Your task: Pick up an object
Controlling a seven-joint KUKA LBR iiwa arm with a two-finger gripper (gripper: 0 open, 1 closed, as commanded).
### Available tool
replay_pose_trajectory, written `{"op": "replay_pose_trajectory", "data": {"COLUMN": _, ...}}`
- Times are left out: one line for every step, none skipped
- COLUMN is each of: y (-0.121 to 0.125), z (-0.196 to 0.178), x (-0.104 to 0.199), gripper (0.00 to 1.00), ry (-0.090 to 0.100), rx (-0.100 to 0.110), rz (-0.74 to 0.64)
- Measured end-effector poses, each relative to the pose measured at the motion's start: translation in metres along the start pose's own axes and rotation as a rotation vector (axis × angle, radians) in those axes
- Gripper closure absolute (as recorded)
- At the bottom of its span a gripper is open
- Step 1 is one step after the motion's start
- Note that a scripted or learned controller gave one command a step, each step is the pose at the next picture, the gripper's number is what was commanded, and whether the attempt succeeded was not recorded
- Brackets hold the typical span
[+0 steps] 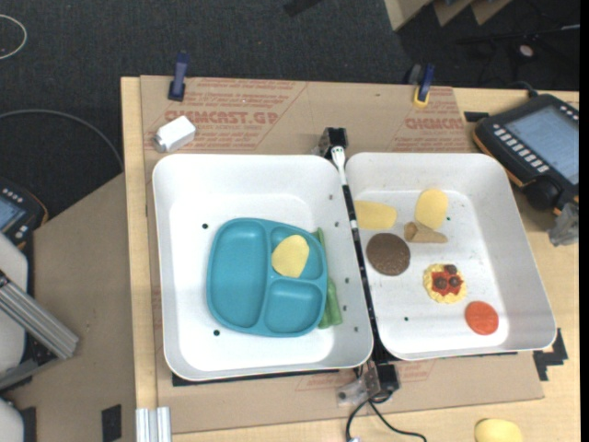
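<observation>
Objects for picking sit in both bins; entries run left to right.

- White block [175, 133] on the cardboard sheet [276, 113], beyond the left bin's far left corner. Blue clamp [179, 76] at the sheet's far edge.
- Left bin [167, 210]: teal divided plate [241, 274] lies flat, roughly centred. Pale yellow piece [291, 256] rests in the plate's upper right compartment (the other two compartments hold nothing). Green strip [330, 297] shows along the plate's right edge, partly under it.
- Black cable [349, 212] runs along the seam where the two bins meet.
- Right bin [520, 247], loose items:
  - flat yellow wedge [375, 215] near the left wall;
  - brown disc [388, 253] just in front of the wedge, close to it, contact unclear;
  - rounded yellow lump [431, 206] toward the far side, to the right of the wedge;
  - small tan piece [425, 234] just below the lump, touching or nearly so;
  - yellow tart with red and dark dots [445, 282], apart from the disc;
  - orange-red round piece [481, 318] nearest the front right corner.
- Second blue clamp [422, 83] at the sheet's far edge, above the right bin.
- Control pendant [538, 141] on the bench beyond the right bin's far right corner.
- Yellow rounded object [497, 429] on the bench, in front of the right bin and outside it.

Claw state (apart, together or clamped): cannot tell.
</observation>
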State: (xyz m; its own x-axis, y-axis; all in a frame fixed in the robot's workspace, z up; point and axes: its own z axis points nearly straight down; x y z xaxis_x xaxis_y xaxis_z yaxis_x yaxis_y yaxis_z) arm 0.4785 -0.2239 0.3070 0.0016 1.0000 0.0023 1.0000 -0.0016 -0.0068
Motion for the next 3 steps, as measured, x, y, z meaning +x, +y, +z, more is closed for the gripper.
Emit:
{"op": "replay_pose_trajectory", "data": {"y": 0.002, "z": -0.113, "x": 0.036, "gripper": 1.0, "ry": -0.007, "rx": -0.022, "rz": -0.007}}
{"op": "replay_pose_trajectory", "data": {"y": -0.001, "z": 0.001, "x": -0.001, "gripper": 1.0, "ry": 0.0, "rx": 0.004, "rz": 0.002}}
{"op": "replay_pose_trajectory", "data": {"y": 0.001, "z": -0.13, "x": 0.041, "gripper": 1.0, "ry": -0.007, "rx": -0.024, "rz": -0.008}}
